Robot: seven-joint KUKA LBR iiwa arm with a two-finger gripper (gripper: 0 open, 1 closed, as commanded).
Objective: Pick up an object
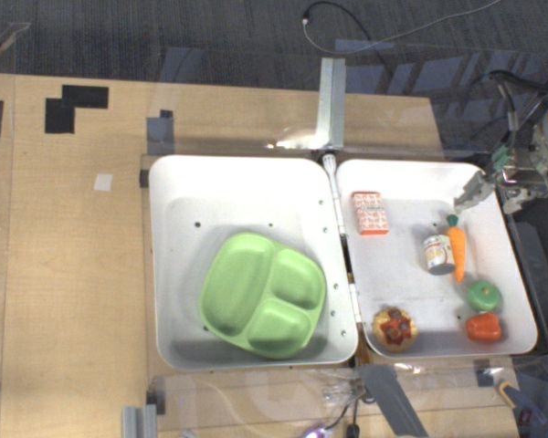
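Note:
The right bin holds several small items. A red and white box lies near its left wall. A small grey can stands beside an orange carrot. A green round fruit and a red one sit at the right front corner, and a brown and red food piece at the front. My gripper hangs over the bin's back right corner, just above and right of the carrot's green top, with nothing visibly in it.
A green divided plate lies in the left bin. A metal post rises behind the wall between the two bins. Cables and the arm's body crowd the right edge.

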